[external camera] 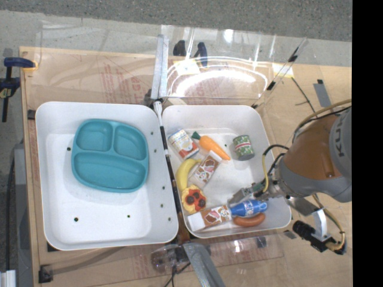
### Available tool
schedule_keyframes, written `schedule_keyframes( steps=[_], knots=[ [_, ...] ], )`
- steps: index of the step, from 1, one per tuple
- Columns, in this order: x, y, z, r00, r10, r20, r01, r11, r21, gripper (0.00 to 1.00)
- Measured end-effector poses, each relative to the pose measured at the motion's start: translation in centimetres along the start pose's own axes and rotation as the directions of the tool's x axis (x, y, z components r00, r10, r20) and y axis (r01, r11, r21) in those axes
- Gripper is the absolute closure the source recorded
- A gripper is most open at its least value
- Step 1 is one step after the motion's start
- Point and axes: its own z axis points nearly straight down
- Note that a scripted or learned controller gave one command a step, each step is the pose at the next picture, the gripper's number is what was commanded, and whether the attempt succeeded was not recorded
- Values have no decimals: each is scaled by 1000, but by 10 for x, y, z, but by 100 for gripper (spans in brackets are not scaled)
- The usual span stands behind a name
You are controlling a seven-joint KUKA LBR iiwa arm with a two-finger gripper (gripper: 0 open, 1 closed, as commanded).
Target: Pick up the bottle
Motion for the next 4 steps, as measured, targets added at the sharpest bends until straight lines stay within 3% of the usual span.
schedule_keyframes(
  steps=[1,2,3,4],
  knots=[
    [-11,-1,-51,979,-202,5,202,979,-2,0],
    [9,2,13,957,-289,0,289,957,0,0],
    [8,1,2,957,-290,2,290,957,0,100],
    [65,30,-57,979,206,0,-206,979,-2,100]
  ],
)
